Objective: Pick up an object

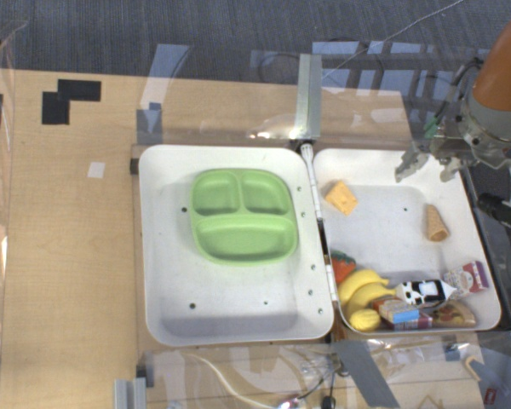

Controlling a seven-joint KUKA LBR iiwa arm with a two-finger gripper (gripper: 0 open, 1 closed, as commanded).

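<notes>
- hovering over the right bin's (383,207) far edge, the gripper (428,164) hangs spread wide, grasping nothing
- ice-cream cone (436,223) lies near, below it
- green plate (242,215) sits in left bin (166,254)

Both white bins (166,313) look like smooth plastic with a soft sheen. The green tray (243,215) you see is matt plastic. Bench top (60,254): pale wood-look, flat finish. Bananas (364,290) read as glossy plastic. Centre divider rail (310,100): brushed metal. Clear, shiny panels (238,83) edge the bench.
</notes>
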